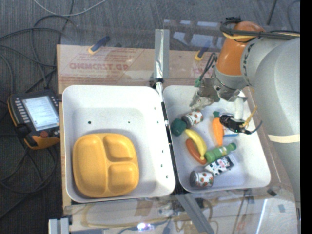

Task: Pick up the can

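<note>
The can (201, 178) lies on its side near the lower edge of the right bin (253, 172), toward the lower right of the frame, with nothing gripping it. Just above and to its right lies a small black-and-white patterned carton (222, 165), and touching that a green bottle (219, 152) lies tilted. A banana (195, 141) rests diagonally at the bin's centre over a red-orange item, with a carrot (217, 131) standing lengthwise to its right. A dark green round object (178, 126) sits against the bin's left wall, and a second small patterned can (194, 117) lies just right of it, higher in the bin. The end effector (201, 101) hangs over the upper part of the right bin, just above that second can and well apart from the lower can; whether its fingers are apart or together cannot be told. The left bin (97, 101) holds a yellow divided tray (105, 164) in its lower left. A handheld control pendant (35, 115) lies off the worktop at the frame's left.
</note>
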`<act>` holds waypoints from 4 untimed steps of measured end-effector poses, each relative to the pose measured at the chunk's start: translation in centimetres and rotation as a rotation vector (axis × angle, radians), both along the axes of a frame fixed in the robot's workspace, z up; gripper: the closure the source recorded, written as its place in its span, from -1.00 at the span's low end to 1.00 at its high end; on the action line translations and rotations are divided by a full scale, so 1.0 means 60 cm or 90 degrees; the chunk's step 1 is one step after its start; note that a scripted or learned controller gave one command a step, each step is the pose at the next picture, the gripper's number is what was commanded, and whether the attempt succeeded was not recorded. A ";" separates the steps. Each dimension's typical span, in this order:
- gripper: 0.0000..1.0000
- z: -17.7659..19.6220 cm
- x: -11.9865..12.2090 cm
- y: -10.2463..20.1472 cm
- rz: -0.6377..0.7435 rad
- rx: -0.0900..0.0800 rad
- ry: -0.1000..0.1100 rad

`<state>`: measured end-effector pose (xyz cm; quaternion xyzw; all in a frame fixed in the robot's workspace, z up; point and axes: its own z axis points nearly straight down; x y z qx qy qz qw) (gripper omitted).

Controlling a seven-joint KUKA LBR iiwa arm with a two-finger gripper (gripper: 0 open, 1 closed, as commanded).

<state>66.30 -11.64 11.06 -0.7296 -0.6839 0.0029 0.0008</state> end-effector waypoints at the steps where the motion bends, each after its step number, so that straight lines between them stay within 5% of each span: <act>1: -1.00 0.000 0.000 0.000 0.000 0.000 0.000; 2: -1.00 -0.035 -0.016 0.033 -0.018 -0.003 -0.009; 3: -1.00 -0.036 0.013 -0.036 -0.110 0.008 -0.001; 4: 1.00 -0.018 0.015 -0.039 -0.110 0.002 -0.006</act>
